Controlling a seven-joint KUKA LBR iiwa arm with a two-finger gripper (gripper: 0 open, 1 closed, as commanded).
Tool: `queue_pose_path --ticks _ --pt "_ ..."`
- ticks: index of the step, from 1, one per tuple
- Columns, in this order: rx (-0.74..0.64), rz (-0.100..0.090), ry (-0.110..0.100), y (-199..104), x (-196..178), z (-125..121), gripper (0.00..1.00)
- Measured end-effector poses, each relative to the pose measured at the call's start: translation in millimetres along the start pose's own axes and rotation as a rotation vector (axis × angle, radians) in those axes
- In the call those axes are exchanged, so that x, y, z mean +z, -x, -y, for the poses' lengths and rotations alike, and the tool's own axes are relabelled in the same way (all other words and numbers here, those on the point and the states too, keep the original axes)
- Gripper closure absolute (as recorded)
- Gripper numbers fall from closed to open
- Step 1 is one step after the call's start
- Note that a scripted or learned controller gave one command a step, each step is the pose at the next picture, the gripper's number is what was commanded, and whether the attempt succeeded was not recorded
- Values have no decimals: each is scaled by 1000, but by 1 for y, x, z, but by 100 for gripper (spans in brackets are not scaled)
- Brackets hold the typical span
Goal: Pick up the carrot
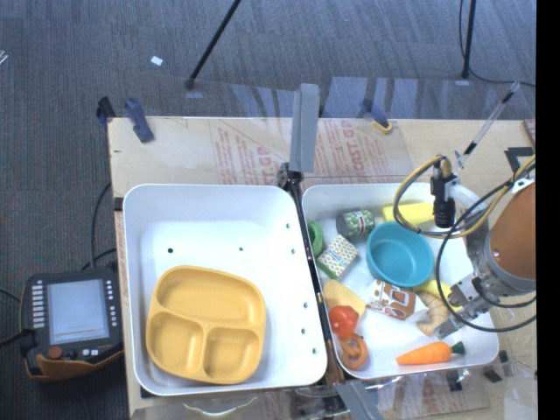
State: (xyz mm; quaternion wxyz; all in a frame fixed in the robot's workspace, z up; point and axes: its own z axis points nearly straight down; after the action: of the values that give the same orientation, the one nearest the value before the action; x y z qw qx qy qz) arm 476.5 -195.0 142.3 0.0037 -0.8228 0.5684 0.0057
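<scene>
The carrot (pixel 426 353), orange with a green top at its right end, lies flat near the front right corner of the right bin (pixel 385 191). My gripper (pixel 453 311) hangs just above and behind it at the bin's right side, a short gap away from the carrot. A beige toy piece (pixel 430 319) sits right beside the gripper's tip. Nothing is visibly held.
The right bin is crowded: a blue bowl (pixel 400 254), green can (pixel 354 223), banana (pixel 411 213), small boxes (pixel 338 255), a red tomato (pixel 344 320) and a pretzel (pixel 354 351). A yellow divided tray (pixel 206 324) lies in the left bin (pixel 210 204). Cables (pixel 437 191) loop above the arm.
</scene>
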Motion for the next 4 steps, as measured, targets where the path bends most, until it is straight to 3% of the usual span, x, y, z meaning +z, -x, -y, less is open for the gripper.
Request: queue_pose_path --ticks 1,2,4 --pt "-117 -11 -5 -26 -85 51 100" --pt "-500 -5 0 -23 -86 58 100" --pt "-480 11 -4 -24 -102 57 100"
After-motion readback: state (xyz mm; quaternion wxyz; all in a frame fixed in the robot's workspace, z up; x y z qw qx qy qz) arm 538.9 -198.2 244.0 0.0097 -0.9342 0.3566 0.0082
